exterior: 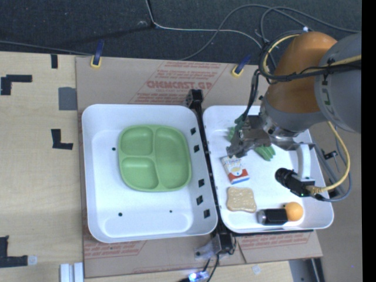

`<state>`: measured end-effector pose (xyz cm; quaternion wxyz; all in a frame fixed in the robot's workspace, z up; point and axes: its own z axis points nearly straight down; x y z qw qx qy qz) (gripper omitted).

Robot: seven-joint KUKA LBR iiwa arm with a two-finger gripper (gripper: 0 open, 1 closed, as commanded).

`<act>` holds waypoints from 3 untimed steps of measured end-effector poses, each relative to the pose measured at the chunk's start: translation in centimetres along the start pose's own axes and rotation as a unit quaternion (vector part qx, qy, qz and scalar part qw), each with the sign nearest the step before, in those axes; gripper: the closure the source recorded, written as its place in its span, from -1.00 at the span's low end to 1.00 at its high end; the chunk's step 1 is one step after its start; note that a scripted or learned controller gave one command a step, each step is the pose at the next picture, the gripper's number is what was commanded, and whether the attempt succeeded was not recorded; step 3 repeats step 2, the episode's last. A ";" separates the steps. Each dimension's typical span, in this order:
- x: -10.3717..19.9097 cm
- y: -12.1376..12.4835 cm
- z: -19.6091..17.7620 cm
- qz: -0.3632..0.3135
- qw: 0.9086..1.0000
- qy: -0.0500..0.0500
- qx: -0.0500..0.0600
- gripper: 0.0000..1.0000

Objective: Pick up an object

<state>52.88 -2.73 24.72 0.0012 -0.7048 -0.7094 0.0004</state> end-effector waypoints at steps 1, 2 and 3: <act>5.1 -0.1 0.7 0.000 1.000 0.000 0.000 1.00; 10.9 1.1 0.7 -0.001 1.000 0.000 0.000 1.00; 10.9 1.1 0.7 -0.001 1.000 0.000 0.000 1.00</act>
